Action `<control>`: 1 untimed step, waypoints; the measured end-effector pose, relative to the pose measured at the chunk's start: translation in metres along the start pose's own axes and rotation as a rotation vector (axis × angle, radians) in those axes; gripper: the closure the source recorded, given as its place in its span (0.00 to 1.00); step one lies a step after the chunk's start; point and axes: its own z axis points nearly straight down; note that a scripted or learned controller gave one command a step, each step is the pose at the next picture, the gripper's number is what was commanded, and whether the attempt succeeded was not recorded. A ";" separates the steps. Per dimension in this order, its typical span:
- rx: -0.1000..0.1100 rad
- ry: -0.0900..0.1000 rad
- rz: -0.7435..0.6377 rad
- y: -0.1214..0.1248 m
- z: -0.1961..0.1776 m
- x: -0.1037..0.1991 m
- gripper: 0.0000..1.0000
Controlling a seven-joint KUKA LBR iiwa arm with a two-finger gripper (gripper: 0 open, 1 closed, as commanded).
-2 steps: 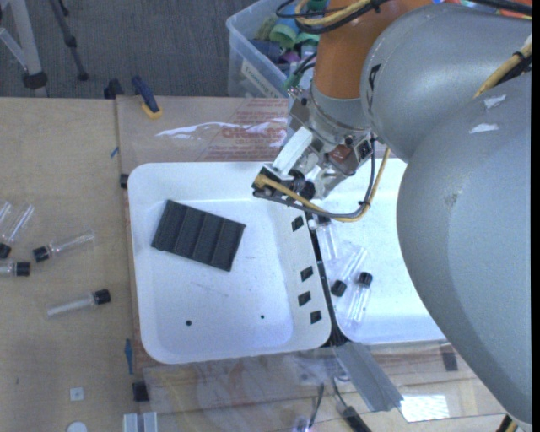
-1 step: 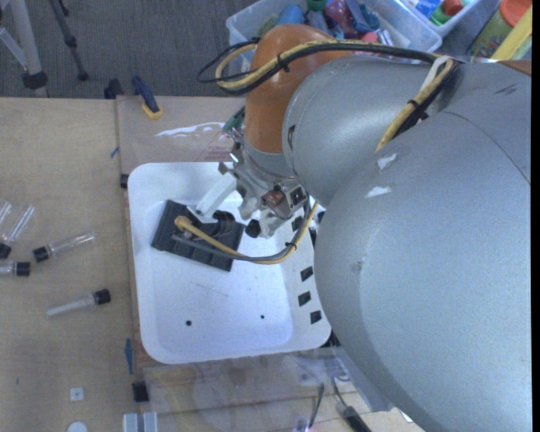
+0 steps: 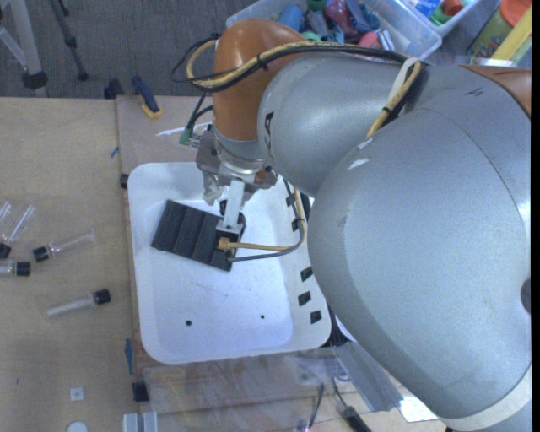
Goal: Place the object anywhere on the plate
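Note:
A black ribbed slab (image 3: 187,233) lies flat in the left white bin (image 3: 211,329), in its upper left part. My gripper (image 3: 219,192) hangs over the slab's far right corner, just below the orange band of the wrist. The wrist hides its tips. I see nothing held under the gripper. Two small dark specks (image 3: 188,321) sit on the bin floor near the front.
The big grey arm (image 3: 405,202) covers the right half of the view and the right bin. Several clear tubes with black caps (image 3: 76,301) lie on the bench to the left. A clear box of coloured toys (image 3: 354,21) stands at the back.

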 end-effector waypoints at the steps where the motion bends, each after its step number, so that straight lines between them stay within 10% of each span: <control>1: 0.000 0.002 0.267 -0.084 0.087 -0.020 1.00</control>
